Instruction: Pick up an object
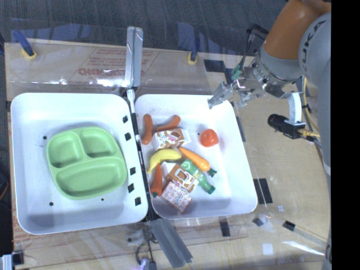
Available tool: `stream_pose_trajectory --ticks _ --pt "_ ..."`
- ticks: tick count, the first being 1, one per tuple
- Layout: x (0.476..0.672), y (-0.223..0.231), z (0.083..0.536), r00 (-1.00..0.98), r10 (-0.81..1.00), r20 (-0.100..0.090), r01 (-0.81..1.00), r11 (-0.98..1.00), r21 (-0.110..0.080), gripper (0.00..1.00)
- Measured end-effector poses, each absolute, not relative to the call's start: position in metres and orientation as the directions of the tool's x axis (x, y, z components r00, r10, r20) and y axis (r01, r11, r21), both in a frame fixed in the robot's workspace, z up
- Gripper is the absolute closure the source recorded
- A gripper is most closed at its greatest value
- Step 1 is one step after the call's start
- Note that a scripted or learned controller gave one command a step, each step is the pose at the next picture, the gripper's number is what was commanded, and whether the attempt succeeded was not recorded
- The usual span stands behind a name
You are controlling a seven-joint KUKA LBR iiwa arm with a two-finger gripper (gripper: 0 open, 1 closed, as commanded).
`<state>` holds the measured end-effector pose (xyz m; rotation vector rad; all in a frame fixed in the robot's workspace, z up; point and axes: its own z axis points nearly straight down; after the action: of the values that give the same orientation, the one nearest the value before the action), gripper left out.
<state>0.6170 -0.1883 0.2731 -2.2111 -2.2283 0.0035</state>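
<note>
My pincer point(225, 96) hangs over the far right corner of the right bin point(239, 193), at the end of my grey arm with its orange band point(287, 35). Whether it is apart or together I cannot tell from this slant; I see nothing clamped in it.

Everything I might pick up lies below and to the left of the pincer, inside that right bin. Nearest is a red tomato point(209, 138), just below the pincer and apart from it. Further left, near the bin's far left corner, lie two sausages: one upright sausage point(147, 128) along the bin's left side, and one slanted sausage point(169, 123) beside it. A small printed packet point(170, 138) sits just under them. Below that, a yellow banana point(162, 158) curves toward the left wall, with an orange carrot point(194, 158) touching its right end. A green bottle point(198, 178) lies under the carrot. A third red-orange sausage point(157, 180) stands near the left wall beneath the banana, and a second snack packet point(179, 189) rests toward the near edge, the item furthest from the pincer.

Well to the pincer's left, past the divider, the left bin point(28, 207) bears a green divided plate point(85, 162).
</note>
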Motion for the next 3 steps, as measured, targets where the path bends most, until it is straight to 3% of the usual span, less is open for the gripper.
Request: stream_pose_trajectory --ticks 1,2,3 --pt "0.555 -0.165 0.178 -0.119 0.993 0.001 0.993 0.119 -0.004 0.00" --pt "0.552 -0.169 0.091 -0.123 0.992 0.000 0.992 0.123 -0.003 0.00" --pt "0.553 -0.170 0.102 -0.128 0.992 -0.002 0.992 0.128 -0.002 1.00"
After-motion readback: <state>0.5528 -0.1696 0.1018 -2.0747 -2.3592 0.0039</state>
